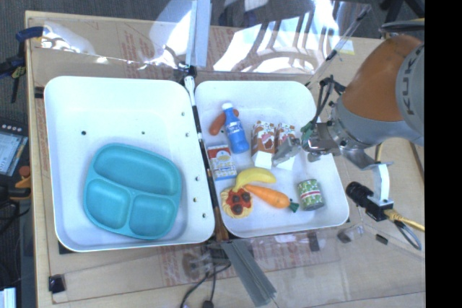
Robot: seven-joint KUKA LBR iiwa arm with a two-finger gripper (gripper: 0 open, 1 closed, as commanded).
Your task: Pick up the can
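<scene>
Camera view has the can (310, 194) lying in the right bin's (245, 91) near right corner, just right of the carrot (266, 195). Reaching in from the right, the arm (379, 94) hangs its gripper (292, 148) beyond the can; whether the fingers are open, I cannot tell.

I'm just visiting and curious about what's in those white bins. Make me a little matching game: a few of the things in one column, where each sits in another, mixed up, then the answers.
Things:
1. can
2. divided turquoise plate
3. blue bottle
4. carrot

Places:
A. in the left bin, by itself
B. near the right bin's front right corner
C. just below the banana
D. toward the back of the right bin, beside a small sausage

Pairs: 1-B, 2-A, 3-D, 4-C
</scene>
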